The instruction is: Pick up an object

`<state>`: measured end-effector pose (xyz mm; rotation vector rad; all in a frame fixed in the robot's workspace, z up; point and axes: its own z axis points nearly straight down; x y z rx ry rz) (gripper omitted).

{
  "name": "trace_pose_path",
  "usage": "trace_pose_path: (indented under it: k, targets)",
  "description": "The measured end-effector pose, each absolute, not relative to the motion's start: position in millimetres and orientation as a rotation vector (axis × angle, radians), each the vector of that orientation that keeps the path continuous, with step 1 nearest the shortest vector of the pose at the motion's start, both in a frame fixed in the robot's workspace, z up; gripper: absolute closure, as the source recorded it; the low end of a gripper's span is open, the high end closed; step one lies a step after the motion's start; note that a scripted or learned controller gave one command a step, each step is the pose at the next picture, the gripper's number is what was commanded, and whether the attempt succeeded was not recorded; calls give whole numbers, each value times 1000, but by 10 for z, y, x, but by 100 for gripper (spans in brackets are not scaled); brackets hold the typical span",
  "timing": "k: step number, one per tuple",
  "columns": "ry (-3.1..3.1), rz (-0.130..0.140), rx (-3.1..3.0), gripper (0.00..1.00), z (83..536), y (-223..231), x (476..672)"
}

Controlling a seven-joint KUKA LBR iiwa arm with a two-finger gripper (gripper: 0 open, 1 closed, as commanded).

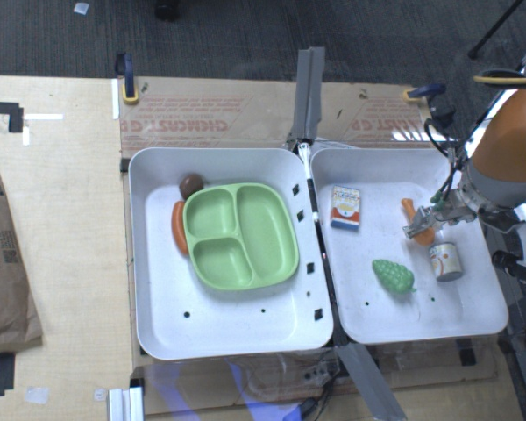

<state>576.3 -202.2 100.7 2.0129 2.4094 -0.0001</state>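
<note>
You've got two shallow white bins side by side on the light wooden surface (pixel 61 147). The left white bin (pixel 158 323) holds a pale green plastic tray with three compartments (pixel 241 235), sitting a bit tilted toward the bin's upper middle. Touching the tray's left edge is an orange sausage-shaped toy (pixel 179 227), partly tucked under the rim; just above it, at the tray's upper-left corner, a small dark brown round object (pixel 191 185).

The right white bin (pixel 403 323) holds four things. Small white carton with orange and blue print (pixel 345 208) lies flat near the bin's upper left. Green bumpy plastic toy (pixel 393 275) sits lower middle, well apart from the carton. Small silver can lying on its side (pixel 444 260) is to the right of the green toy, near it but not touching. Orange carrot-like piece (pixel 418 221) sits just above the can.

Your grey arm with the orange band (pixel 508 143) comes in from the right, and the metal end effector (pixel 418 228) is down right over the orange piece, overlapping it. Can't tell whether the end effector is open, closed, or gripping it; too small and cluttered there.

A brown paper bag (pixel 4 261) lies at the surface's left edge.
</note>
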Motion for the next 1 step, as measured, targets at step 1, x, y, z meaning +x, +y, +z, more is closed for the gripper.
trace_pose_path:
  k: [1]
  targets:
    - [2196, -2, 2245, 100, 2084, -1365, 6364]
